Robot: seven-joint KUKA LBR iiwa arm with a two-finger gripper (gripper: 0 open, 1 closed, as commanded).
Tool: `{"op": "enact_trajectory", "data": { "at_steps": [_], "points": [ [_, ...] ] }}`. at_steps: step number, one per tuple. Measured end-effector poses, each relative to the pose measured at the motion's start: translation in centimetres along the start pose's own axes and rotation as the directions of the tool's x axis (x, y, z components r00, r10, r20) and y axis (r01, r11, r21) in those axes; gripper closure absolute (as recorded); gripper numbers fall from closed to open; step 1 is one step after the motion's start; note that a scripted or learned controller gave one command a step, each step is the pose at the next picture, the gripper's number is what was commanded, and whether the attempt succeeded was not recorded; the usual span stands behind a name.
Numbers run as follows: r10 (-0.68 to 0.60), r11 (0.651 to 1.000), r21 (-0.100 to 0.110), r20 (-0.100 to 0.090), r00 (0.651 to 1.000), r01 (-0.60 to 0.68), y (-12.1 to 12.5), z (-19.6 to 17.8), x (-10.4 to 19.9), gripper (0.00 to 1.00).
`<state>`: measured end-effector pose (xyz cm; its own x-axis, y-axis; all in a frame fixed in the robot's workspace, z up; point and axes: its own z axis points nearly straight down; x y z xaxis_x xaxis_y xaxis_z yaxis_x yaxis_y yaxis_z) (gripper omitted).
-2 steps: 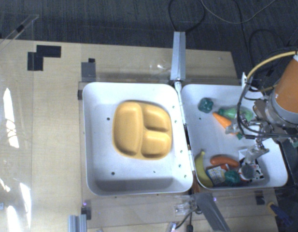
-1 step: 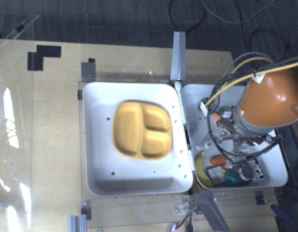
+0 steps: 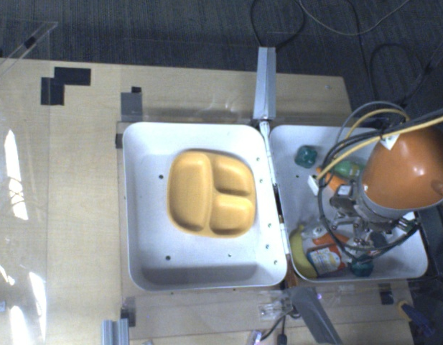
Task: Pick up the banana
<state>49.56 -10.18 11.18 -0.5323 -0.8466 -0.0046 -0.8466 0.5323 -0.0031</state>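
We see the banana (image 3: 298, 252) in the right bin (image 3: 293, 185), front-left corner, against the left wall. Gripper (image 3: 354, 239) hangs just right of it, over clutter beside an orange-white packet (image 3: 323, 257). We cannot tell its state.

Two white bins (image 3: 135, 214) sat side by side. Left bin held one yellow three-compartment tray (image 3: 210, 192). Right bin (image 3: 293, 185): one banana (image 3: 299, 254), one teal object (image 3: 306, 155), one orange-labelled packet (image 3: 323, 259); possibly others, hidden under the arm (image 3: 404, 171).
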Motion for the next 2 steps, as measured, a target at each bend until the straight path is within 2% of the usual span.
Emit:
{"op": "enact_trajectory", "data": {
  "at_steps": [1, 2],
  "points": [
    [-0.237, 0.972, 0.001, 0.002, 0.972, 0.237, -4.5, -0.8, -3.8, 0.00],
    [-0.251, 0.968, 0.001, 0.000, 0.968, 0.251, -3.1, -6.8, 3.9, 0.00]
  ]
}}
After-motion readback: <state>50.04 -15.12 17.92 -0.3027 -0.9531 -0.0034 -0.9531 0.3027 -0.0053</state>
